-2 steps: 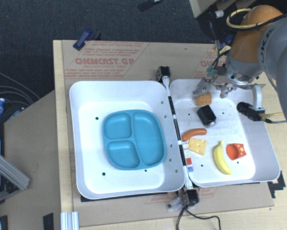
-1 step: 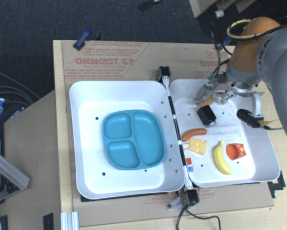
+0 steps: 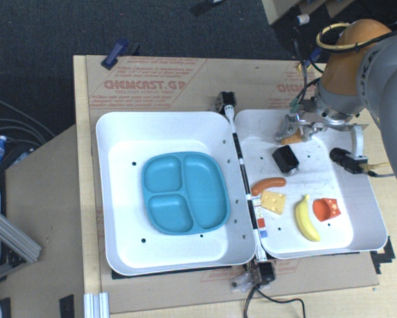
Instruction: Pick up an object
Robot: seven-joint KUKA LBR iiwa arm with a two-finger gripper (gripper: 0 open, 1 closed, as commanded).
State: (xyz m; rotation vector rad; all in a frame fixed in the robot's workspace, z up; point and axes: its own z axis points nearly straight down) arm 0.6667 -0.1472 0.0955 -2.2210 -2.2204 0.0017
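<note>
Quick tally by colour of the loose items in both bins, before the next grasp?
Blue: 1, the divided tray in the left bin.
Black: 1, the block.
Red-orange: 1, the sausage.
Yellow: 2, the cheese wedge and the banana.
Red: 1, the piece beside the banana.
Tan: 1, a small item under the end effector.
Total: 7.
</note>
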